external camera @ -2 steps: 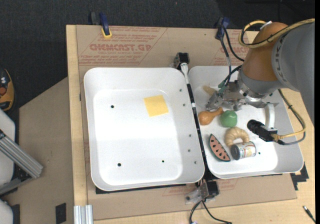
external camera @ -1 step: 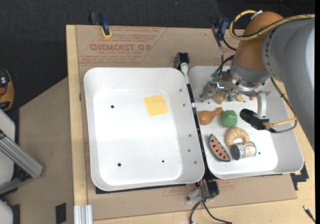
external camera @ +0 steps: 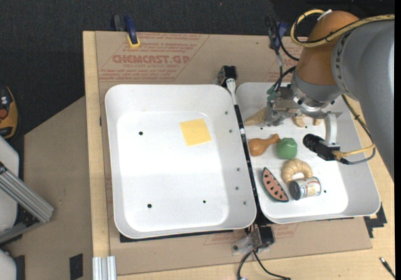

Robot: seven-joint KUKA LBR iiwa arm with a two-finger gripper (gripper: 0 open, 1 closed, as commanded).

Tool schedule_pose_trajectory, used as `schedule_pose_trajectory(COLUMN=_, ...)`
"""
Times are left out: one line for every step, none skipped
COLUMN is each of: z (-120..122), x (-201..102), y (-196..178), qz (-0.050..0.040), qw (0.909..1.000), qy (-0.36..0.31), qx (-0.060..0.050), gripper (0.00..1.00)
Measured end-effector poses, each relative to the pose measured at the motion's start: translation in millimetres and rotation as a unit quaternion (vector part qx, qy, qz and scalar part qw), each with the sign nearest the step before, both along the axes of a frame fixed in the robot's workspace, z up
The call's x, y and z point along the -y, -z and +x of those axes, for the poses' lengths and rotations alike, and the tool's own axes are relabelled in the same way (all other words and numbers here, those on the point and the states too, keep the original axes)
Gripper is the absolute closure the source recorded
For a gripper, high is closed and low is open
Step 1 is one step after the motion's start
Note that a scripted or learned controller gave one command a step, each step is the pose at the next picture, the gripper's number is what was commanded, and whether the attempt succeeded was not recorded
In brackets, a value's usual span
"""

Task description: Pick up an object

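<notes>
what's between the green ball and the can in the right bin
In the camera view, the croissant lies between the green ball and the can, curled right against the can.

The claw [external camera: 276, 114] hangs low over the far end of the right bin [external camera: 352, 198]. Nearer the camera lie a drumstick [external camera: 263, 145], green ball [external camera: 287, 147], croissant [external camera: 296, 168], small can [external camera: 307, 188] and watermelon slice [external camera: 274, 185]. A yellow square [external camera: 195, 131] lies in the left bin [external camera: 163, 194].
</notes>
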State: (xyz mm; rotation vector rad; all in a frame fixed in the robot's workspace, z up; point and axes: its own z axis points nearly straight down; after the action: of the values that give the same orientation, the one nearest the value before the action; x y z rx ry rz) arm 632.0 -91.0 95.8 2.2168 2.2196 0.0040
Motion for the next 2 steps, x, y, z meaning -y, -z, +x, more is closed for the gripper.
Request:
schedule_pose_trajectory(z=17.5, x=-14.9, y=-95.9, qz=0.0001, qw=1.0, qy=-0.001, qx=0.003, gripper=1.0)
schedule_pose_trajectory(z=37.6, x=-43.1, y=-241.0, qz=0.0, qw=1.0, qy=-0.002, qx=0.008, gripper=1.0)
